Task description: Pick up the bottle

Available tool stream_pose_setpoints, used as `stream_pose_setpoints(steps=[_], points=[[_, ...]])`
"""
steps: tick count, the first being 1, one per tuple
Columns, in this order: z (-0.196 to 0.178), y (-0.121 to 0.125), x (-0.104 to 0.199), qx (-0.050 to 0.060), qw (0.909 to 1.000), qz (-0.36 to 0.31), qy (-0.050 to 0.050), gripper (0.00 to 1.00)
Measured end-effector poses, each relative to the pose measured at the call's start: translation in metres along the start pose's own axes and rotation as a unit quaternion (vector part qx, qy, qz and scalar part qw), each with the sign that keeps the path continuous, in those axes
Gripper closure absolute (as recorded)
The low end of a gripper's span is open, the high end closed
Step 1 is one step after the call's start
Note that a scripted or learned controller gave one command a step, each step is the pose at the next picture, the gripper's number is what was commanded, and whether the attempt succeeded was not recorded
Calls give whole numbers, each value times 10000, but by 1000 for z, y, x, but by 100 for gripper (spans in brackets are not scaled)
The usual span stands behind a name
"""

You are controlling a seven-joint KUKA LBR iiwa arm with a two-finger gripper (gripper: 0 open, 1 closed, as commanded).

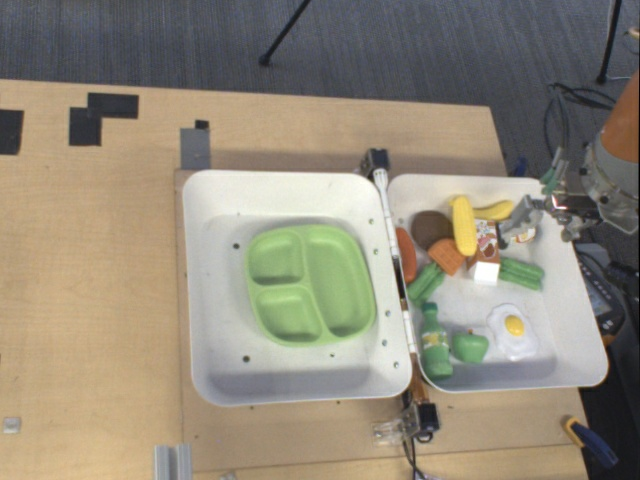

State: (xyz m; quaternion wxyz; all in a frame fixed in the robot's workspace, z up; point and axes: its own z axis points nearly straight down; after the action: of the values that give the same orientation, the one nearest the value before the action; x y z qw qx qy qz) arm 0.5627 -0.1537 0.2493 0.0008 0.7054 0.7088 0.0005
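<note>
Down near the front edge of the right bin (pixel 585 368) sits the green bottle (pixel 434 343), lying along the bin's left wall with its cap pointing away from the camera. Just beside it on the right is a small green pepper (pixel 469 346), and past that a fried egg toy (pixel 513 326). Further back there's a pile: a yellow corn cob (pixel 463 225), a banana (pixel 492 210), a brown round thing (pixel 430 228) and a green cucumber-ish piece (pixel 520 271). The gripper (pixel 524 223) hangs over the bin's back right part, well apart from the bottle; can't tell if it's spread or not. The left bin (pixel 200 288) holds a green divided tray (pixel 310 283), all on the wooden tabletop (pixel 90 298).
</note>
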Motion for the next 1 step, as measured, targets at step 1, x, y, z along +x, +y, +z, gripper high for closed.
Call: stream_pose_setpoints(steps=[1], points=[[74, -11, 60, 7, 9987, 513, 5, 0]])
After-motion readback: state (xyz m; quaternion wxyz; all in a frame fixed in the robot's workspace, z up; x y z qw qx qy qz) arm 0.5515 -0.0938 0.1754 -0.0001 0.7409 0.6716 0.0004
